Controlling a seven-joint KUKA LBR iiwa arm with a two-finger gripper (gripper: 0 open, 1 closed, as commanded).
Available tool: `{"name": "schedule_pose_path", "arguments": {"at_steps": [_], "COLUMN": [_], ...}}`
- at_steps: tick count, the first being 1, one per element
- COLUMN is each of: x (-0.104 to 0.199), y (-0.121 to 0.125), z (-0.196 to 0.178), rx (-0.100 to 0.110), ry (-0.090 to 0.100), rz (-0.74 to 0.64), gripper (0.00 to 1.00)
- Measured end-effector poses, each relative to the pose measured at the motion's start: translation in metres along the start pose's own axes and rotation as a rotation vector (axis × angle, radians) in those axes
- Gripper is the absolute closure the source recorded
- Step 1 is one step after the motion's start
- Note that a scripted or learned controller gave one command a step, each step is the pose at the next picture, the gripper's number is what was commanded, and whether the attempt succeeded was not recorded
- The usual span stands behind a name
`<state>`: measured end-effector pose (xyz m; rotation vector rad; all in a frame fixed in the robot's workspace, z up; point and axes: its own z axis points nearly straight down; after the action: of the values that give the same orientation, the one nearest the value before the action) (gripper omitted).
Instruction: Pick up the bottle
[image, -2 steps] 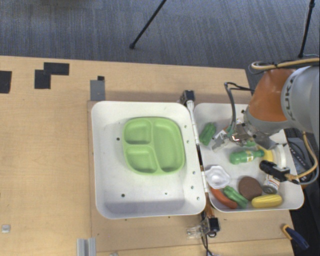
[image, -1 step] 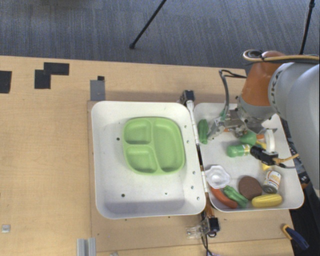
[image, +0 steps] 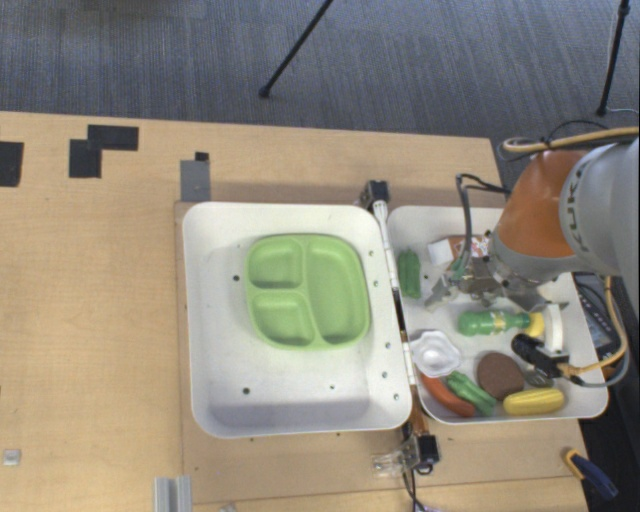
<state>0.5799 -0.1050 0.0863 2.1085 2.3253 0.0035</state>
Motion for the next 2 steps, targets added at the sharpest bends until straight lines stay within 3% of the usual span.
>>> {"name": "schedule_pose_path", "arguments": {"at_steps": [1, 2], "x": [0.014, -0.012], "y": [0.000, -0.046], "z": [0.000, 0.000], "rx": [-0.002, -0.004], "ry": [0.000, -0.001], "rz": [0.307, 0.335], "gripper": [0.00, 0.00]}}
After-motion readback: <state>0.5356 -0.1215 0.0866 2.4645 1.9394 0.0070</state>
